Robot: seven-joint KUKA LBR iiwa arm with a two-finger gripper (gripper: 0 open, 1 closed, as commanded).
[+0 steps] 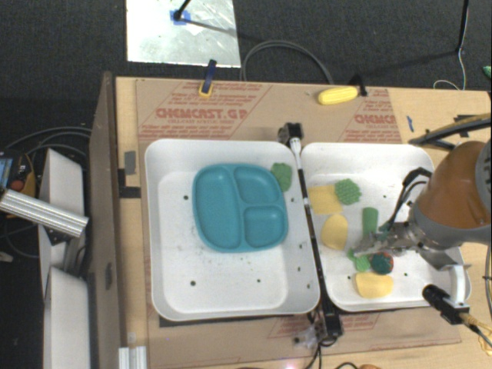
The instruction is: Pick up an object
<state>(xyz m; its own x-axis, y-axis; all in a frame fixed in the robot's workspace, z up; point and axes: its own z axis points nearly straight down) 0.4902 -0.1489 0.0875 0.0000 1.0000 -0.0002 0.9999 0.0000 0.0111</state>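
Dark carpet surrounds a cardboard-topped bench (231, 102) carrying two shallow white bins side by side. Working from the far left towards the gripper:

- Left white plastic bin (173, 283): holds a teal plastic divided plate (238, 206), well to the left of the gripper. A small green rounded piece (282, 175) sits at the plate's upper right corner, against the wall between the bins.
- Right white plastic bin (384, 156): the loose items lie here. Left of the gripper and further from the camera: a pale yellow block (324, 200), touching a green knobbly round toy (347, 191). A yellow rounded wedge (335, 231) lies just left of the gripper. A green upright cylinder (370, 220) stands just above the gripper tip.
- Gripper (371, 246): low in the right bin, reaching in from the right below the grey arm with its orange band (459, 194). Its tip sits among a small green piece (360, 264) and a dark teal round object with a red spot (381, 264), both immediately below it. A yellow lemon-shaped toy (373, 284) lies just beyond these, nearer the camera.
- Finger state: cannot tell; the tip is small and blurred against the clutter.

Progress, as a judgement: the arm is down at the pile, so the approach looks done. No object is visibly clamped or lifted; all items appear to rest on the bin floor. Grasp and lift remain outstanding.
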